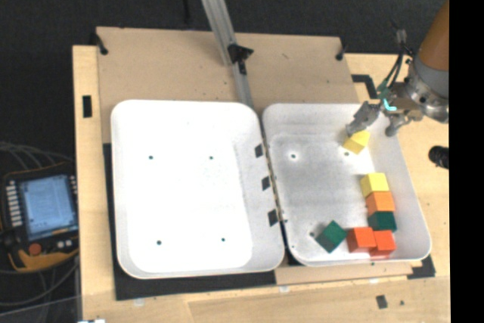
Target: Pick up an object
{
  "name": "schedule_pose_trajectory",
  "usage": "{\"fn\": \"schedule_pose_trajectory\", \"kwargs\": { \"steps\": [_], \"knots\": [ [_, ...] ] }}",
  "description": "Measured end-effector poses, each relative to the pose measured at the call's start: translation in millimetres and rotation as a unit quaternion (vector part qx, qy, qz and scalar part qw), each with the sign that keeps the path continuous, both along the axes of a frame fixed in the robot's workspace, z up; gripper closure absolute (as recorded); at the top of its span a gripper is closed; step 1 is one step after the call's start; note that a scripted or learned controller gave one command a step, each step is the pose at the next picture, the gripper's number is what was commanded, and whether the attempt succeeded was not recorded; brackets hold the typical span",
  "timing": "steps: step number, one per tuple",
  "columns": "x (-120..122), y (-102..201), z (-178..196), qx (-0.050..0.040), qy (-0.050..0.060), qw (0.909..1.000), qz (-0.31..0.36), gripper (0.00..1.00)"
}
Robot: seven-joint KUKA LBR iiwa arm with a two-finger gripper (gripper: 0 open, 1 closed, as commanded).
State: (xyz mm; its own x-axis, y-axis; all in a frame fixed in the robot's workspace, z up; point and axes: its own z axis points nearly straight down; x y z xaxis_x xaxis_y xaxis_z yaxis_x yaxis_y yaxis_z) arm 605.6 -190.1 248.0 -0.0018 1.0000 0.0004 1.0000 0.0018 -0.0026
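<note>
Two shallow white plastic bins [185, 185]; two yellow blocks [374, 184], three orange blocks [380, 202], two green blocks [330, 236].

— What's that glowing thing at the left edge of the frame?

— A handheld control pendant [41, 212], screen lit blue, grey cables looping above it.

— And the slanted metal bar up top?

— An aluminium rail [215, 11], running from the top centre down toward the middle, ending above the brown board [174, 64] on the pale wooden bench [87, 163]. Dark floor behind.
</note>
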Motion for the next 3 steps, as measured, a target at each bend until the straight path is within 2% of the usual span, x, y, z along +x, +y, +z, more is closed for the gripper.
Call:
{"fn": "schedule_pose_trajectory", "kwargs": {
  "steps": [1, 2, 3],
  "knots": [
    [0.8, -0.2, 2.7, -0.0011, -0.002, 1.0000, 0.001, 0.00],
    [-3.6, 0.2, -59.6, -0.0008, 0.001, 1.0000, -0.001, 0.00],
    [-0.2, -0.1, -102.4, -0.0012, 0.000, 1.0000, -0.002, 0.00]
  ]
}}
